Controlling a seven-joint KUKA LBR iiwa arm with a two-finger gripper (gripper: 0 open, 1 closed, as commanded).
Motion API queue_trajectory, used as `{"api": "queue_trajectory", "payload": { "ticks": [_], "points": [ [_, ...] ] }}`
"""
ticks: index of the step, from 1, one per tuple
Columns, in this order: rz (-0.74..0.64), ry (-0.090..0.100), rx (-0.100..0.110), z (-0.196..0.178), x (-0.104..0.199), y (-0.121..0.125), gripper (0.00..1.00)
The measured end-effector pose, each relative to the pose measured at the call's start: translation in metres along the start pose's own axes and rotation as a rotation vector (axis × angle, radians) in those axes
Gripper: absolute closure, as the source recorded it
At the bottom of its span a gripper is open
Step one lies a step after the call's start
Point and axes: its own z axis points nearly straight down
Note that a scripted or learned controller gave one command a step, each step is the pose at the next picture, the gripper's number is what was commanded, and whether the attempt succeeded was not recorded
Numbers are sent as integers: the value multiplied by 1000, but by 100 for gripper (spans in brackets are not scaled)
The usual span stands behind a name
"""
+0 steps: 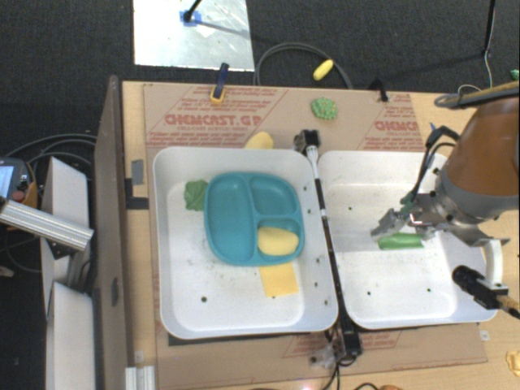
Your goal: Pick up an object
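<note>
The end effector (396, 222) sits low in the right bin (366, 299), touching or just above a green object (400, 241) lying flat near the bin's middle; whether it is apart or together I cannot tell. White floor lies bare around the green object, well apart from the bin's front rim. In the left bin (175, 299), a teal divided plate (236, 218) holds a yellow piece (277, 240).
</note>
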Motion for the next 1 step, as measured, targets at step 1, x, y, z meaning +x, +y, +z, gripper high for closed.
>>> {"api": "queue_trajectory", "payload": {
  "ticks": [1],
  "points": [
    [3,-2,-5,102,-47,50,0]
  ]
}}
